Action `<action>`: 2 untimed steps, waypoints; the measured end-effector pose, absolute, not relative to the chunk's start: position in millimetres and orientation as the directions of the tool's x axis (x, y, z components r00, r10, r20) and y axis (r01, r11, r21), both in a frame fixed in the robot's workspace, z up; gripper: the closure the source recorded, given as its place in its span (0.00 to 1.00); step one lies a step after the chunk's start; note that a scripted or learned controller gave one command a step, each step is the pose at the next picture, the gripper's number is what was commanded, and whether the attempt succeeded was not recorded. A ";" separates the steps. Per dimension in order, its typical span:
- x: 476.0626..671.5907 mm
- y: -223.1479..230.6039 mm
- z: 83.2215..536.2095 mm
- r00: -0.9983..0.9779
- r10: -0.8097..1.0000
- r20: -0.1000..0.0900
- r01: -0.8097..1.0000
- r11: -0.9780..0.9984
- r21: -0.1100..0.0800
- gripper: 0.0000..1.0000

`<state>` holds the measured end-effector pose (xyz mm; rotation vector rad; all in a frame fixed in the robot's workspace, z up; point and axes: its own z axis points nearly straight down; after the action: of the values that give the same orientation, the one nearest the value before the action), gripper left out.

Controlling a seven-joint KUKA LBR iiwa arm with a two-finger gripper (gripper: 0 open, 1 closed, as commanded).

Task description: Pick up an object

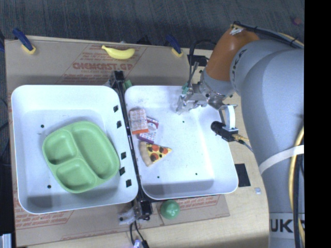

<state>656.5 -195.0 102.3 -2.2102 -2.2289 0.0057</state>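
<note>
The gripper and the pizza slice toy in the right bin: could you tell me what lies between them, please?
In the camera view, bare white bin floor lies between the gripper and the pizza slice toy. The snack packets sit left of that stretch.

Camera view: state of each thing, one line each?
gripper: over the right bin's far side, holding nothing visible
pizza slice: flat in right bin, near the divider
snack packets: lying in right bin, overlapping
green tray: flat in left bin, right way up
banana: on bench, behind bins
green ball: on bench, in front of right bin
</note>
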 end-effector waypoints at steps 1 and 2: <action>657.7 -125.1 186.8 -0.007 1.000 0.001 1.000 0.007 0.001 1.00; 600.1 -70.9 213.9 -0.008 1.000 0.000 1.000 0.008 -0.004 1.00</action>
<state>600.1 -70.9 213.9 -2.2106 -2.2290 0.0044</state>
